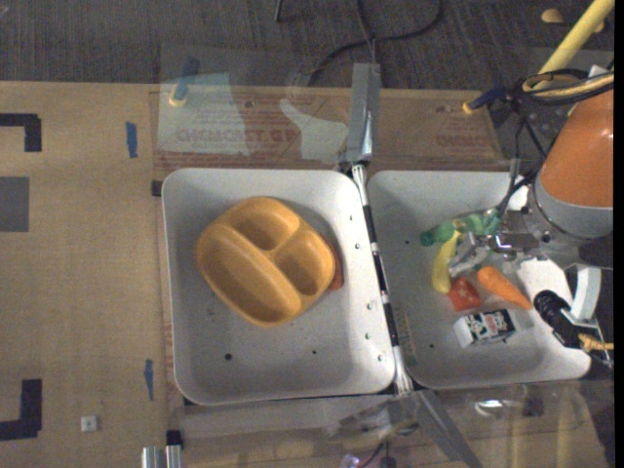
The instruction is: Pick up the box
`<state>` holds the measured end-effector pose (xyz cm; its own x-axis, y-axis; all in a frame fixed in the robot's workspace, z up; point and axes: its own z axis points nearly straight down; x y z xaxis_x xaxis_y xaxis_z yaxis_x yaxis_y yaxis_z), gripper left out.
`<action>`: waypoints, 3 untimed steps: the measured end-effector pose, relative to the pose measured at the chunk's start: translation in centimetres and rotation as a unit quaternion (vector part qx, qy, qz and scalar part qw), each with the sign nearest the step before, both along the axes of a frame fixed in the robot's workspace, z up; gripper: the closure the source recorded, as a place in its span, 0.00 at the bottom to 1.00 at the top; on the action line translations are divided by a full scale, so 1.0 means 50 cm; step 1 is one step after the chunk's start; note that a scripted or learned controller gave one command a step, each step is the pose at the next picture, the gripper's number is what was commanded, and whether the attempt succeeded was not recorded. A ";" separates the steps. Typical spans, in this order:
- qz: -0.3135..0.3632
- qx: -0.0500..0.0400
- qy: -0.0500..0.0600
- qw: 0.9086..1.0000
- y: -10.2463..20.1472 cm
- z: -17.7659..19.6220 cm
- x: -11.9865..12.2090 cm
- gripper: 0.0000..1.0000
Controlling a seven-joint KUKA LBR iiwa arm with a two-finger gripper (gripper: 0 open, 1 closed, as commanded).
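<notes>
The box [485, 326] is a small white carton with dark print. It lies flat near the front of the right bin [409, 213]. My gripper [480, 250] hangs over the cluster of toy food in that bin, behind the box and apart from it. The grey arm with its orange band [583, 159] comes in from the right above the bin's far right side. Nothing from the bin is visibly lifted.
Around the gripper lie a yellow banana [443, 264], a green piece [441, 232], a red piece [464, 293] and an orange carrot [504, 287], which sits just behind the box. A yellow divided plate [265, 259] lies in the left bin [195, 359]. Cables run at the right edge.
</notes>
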<state>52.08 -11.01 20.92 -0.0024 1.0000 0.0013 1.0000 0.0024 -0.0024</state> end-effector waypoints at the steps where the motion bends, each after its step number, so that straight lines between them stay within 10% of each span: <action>1: -0.027 0.000 -0.007 1.000 0.009 -0.240 -0.049 0.00; 2: -0.029 -0.002 -0.009 1.000 0.006 -0.220 -0.046 1.00; 3: 0.051 -0.001 -0.002 0.999 -0.167 0.017 -0.082 1.00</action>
<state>48.01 -19.35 21.76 -0.1040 0.9946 -0.0014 0.9946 0.1040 0.0012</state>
